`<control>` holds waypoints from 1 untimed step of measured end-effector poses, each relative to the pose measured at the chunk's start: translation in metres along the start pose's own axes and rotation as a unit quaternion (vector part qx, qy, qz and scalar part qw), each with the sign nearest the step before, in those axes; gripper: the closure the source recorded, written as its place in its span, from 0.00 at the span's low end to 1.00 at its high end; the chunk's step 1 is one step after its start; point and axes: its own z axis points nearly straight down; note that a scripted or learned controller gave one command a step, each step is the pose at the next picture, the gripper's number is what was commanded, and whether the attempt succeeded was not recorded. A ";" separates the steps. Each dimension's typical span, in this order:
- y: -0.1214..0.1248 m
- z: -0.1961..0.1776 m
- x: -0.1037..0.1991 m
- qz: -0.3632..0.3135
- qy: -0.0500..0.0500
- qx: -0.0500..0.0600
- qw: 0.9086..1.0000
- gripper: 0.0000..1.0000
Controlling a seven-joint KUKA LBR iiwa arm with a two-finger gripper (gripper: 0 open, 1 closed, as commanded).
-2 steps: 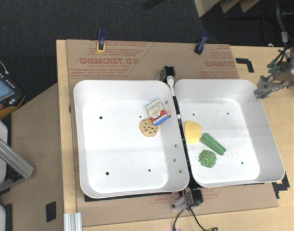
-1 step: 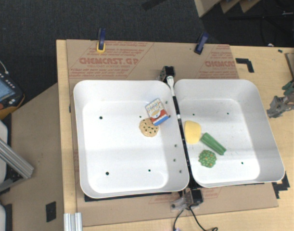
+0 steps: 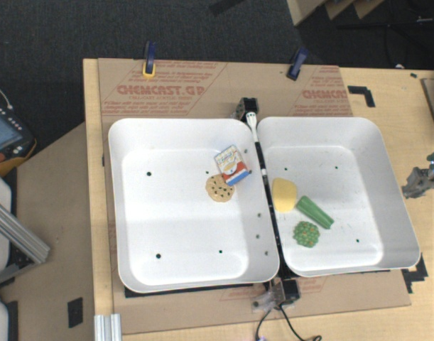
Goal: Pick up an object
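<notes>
While two shallow white plastic bins sit side by side on the cardboard-topped desk (image 3: pixel 202 84), the objects offered for picking lie bunched toward the seam the bins share, likely scattered loose so a program can choose any of them. In the left bin (image 3: pixel 131 212), a round tan cookie with dark chips (image 3: pixel 219 188) lies touching a small white carton with red and blue print (image 3: pixel 231 165), both near that bin's right wall and toward its far edge. In the right bin (image 3: pixel 359 155), a yellow rounded wedge like a lemon piece (image 3: pixel 283 195) rests against the left wall, a green stick-shaped vegetable (image 3: pixel 315 212) lies just beside it at a slant, and a green knobbly broccoli-like floret (image 3: pixel 306 234) sits just toward the near edge. A grey metal part (image 3: pixel 418 182), apparently the arm's end, stands at the desk's right edge outside the right bin's rim, well apart from every item; how far the gripper is open cannot be told, and nothing is seen in its hold. Judged from this, the pick has not yet begun, and the right-bin items lie nearest its reach.
</notes>
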 end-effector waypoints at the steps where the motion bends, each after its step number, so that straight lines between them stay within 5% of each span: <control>1: 0.001 0.010 0.001 -0.001 0.000 -0.001 1.000 1.00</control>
